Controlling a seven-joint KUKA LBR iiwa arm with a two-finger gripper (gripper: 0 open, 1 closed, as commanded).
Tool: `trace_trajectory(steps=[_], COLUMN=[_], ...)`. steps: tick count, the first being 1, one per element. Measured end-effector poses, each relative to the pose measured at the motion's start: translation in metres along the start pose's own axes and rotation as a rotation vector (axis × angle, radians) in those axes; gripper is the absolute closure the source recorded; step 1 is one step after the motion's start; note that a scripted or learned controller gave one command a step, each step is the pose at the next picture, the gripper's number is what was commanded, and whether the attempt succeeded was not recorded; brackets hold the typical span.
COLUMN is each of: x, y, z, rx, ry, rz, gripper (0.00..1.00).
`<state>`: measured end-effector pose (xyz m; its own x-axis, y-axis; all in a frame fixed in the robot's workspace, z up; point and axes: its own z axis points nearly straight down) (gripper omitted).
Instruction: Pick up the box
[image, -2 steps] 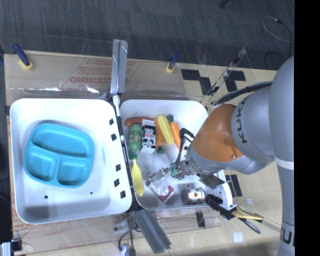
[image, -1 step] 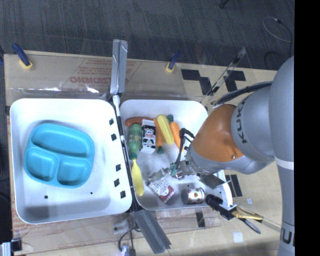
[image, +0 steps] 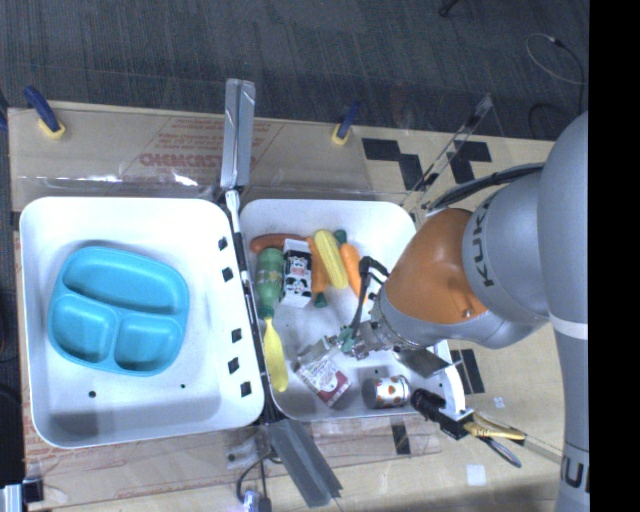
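Note:
The box (image: 296, 273) is a small white carton with a black cow print. It lies in the right bin (image: 395, 215), in the back half, between a green bottle (image: 269, 281) and a yellow corn cob (image: 327, 258). My gripper (image: 347, 339) hangs low over the middle of the same bin, below the orange wrist band (image: 430, 282). It sits to the front right of the box, apart from it, just above a crumpled red and silver packet (image: 323, 371). The wrist hides much of the gripper.
Also in the right bin are a carrot (image: 351, 266), a brown sausage (image: 267, 242), a banana (image: 273, 355) along the left wall and a small can (image: 385, 390) at the front. The left bin (image: 60, 410) holds a blue divided tray (image: 120, 309).

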<state>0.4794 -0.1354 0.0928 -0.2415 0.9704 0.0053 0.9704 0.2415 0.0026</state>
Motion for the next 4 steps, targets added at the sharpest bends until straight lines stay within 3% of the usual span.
trace_trajectory(steps=[4], x=[-0.0001], y=[0.0000], z=[0.0001], rx=[0.000], ry=[0.000], rz=[0.000], gripper=[0.00])
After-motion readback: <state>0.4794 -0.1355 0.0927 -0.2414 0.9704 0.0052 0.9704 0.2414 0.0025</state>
